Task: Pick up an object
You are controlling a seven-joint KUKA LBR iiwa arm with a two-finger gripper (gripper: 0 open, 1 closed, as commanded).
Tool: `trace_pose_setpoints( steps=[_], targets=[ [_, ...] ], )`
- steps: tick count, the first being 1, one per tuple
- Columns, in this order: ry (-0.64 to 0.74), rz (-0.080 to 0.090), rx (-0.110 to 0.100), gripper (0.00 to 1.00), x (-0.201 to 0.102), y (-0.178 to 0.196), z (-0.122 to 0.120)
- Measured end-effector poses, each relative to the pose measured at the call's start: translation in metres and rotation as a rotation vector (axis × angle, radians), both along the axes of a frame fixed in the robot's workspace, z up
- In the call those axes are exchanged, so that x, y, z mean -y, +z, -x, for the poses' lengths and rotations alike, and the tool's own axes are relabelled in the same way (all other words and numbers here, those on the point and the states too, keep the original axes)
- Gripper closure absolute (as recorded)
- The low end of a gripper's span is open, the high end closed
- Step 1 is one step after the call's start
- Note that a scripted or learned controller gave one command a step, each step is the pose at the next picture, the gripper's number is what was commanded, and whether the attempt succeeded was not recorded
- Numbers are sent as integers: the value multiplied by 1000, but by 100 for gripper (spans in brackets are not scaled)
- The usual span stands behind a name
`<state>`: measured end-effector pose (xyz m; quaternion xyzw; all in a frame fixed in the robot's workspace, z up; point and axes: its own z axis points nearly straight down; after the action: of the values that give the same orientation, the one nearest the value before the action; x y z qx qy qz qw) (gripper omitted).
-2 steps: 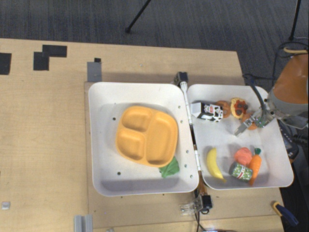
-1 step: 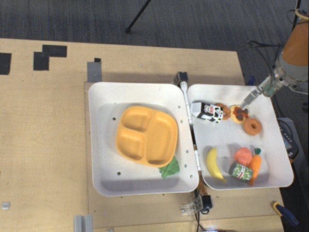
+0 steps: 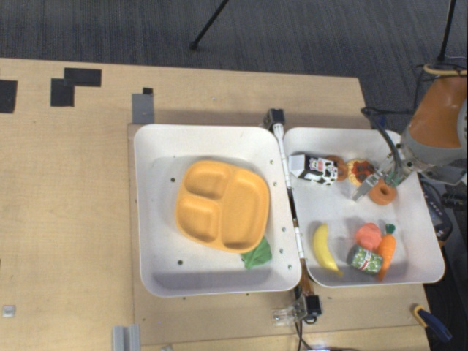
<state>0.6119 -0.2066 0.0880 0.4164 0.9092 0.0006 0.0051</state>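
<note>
Two bins side by side on bench (image 3: pixel 66 218). L bin (image 3: pixel 153 262): divided plate (image 3: pixel 221 205) in middle. R bin (image 3: pixel 420 265): carton (image 3: pixel 316 168) at back, banana (image 3: pixel 325 248) front-left, carrot (image 3: pixel 387 252) front-right, ring (image 3: pixel 382 192) beside hand (image 3: pixel 376 181).

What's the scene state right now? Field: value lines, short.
left bin: yellow divided plate, green scrap at the plate's near-right edge
right bin: milk carton, pizza-like toy, orange ring, banana, red round toy, carrot, small green can
arm: reaches in from the right, over the far-right part of the right bin
claw: low, next to the orange ring
claw holding: cannot tell
</note>
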Motion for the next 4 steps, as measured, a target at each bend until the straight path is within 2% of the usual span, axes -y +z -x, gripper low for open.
trace_pose_setpoints(
  steps=[1, 2, 3, 4],
  targets=[
    [-45, 0, 4, 0, -39, 1, 23],
    [-74, -3, 1, 0, -35, -1, 34],
    [266, 2, 2, 0, -46, 0, 46],
    [253, 0, -6, 0, -21, -3, -40]
  ],
)
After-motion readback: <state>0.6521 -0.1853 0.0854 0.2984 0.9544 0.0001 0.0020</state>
